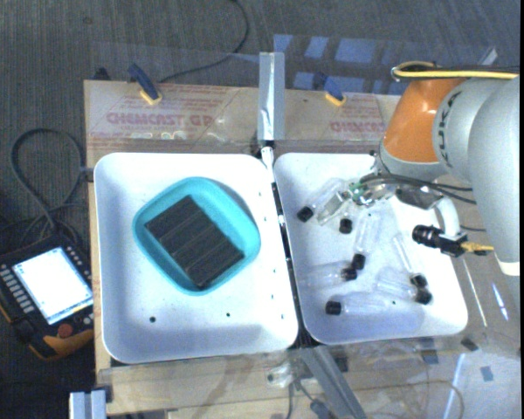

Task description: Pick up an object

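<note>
Several clear plastic vials with black caps lie scattered in the right bin (437, 321), for example one vial (367, 304) near its front edge and a black cap (305, 213) at its left. My gripper (351, 197) hangs low over the back left part of this bin, beneath the orange band (415, 133) of the arm. It is right next to a vial (346, 225), and I see nothing clearly held in it. The gripper's tip is small and mixed with glare from the clear vials.
The left bin (122, 321) holds a tilted blue bowl (231, 212) with a black ridged block (195, 241) inside it. A metal divider (271, 85) stands between the bins at the back. A teach pendant (39, 291) lies on the floor at far left.
</note>
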### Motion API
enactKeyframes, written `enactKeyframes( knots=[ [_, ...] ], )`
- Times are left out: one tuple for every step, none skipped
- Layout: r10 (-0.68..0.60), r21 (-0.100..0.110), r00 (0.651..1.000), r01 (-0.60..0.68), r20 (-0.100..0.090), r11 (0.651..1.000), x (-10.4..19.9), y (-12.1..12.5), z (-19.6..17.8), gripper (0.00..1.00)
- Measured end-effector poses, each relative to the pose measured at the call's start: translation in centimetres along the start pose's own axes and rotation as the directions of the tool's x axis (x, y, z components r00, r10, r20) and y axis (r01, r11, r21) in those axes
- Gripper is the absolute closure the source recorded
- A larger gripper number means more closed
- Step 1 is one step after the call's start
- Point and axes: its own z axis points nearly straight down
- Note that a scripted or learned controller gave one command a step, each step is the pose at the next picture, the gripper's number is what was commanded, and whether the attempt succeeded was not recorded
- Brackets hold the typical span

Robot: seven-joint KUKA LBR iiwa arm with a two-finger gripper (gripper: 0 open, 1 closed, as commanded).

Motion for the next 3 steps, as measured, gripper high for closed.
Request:
enactKeyframes(
  knots=[
    [-0.001, -0.002, 1.000, 0.001, 0.003, 1.000, -0.1, 0.1, -1.1, 1.00],
    [0.117, 0.012, 0.993, -0.117, -0.004, 0.993, 2.6, 5.3, -11.6, 1.00],
    [0.213, 0.013, 0.977, -0.213, -0.004, 0.977, 4.1, 5.9, -14.7, 1.00]
  ],
)
